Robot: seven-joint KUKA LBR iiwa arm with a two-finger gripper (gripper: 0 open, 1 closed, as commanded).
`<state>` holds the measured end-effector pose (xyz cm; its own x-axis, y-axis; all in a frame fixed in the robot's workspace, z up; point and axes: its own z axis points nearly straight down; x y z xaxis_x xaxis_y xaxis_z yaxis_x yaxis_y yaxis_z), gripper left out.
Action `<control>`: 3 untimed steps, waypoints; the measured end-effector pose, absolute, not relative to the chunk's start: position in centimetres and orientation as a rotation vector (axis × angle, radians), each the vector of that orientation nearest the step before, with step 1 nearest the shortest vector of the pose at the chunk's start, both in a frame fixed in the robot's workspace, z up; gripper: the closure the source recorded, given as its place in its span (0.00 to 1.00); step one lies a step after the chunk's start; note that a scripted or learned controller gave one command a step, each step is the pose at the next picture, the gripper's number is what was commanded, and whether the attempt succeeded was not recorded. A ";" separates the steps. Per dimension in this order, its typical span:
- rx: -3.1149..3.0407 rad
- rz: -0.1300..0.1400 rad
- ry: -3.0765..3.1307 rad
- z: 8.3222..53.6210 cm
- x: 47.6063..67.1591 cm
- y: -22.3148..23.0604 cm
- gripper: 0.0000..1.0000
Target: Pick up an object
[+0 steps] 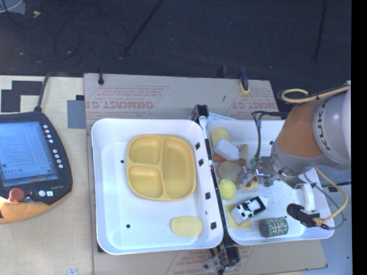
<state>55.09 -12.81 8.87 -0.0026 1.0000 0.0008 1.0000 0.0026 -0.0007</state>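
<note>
- The black-and-white block [250,207] lies just below the gripper [254,177] in the view, in the right bin [269,240]; its long axis slants from lower left up to upper right, and it rests on a flat yellow piece [238,217]
- The gripper hangs low over the middle of that bin; whether it is open or closed cannot be told, and nothing can be made out in its grasp
- Just left of the gripper sits a yellow ball [227,188]; up and left of it are a tan lump [229,168], a white block [227,149] and a yellow round thing [219,135]
- Below the gripper, past the black-and-white block, a dark can [273,227] lies on its side, its axis running left to right
- Well left of the gripper, the left bin [109,182] holds a yellow divided plate [160,166] and a pale yellow oval [186,226]
- Both bins sit on a cardboard sheet [143,96] with red print, on a pale bench [57,239]; far left lies a control pendant [31,159], and beyond the bench the floor [172,27] is dark
</note>
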 end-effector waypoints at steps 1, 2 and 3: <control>-2.220 -0.001 -2.225 8.8 60.8 -12.7 0.00; -2.218 0.001 -2.225 8.8 64.5 -13.2 0.00; -2.224 0.004 -2.214 8.9 56.8 -11.5 0.00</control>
<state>56.75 -11.52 8.85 0.0046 1.0000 0.0012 1.0000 -0.0046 -0.0045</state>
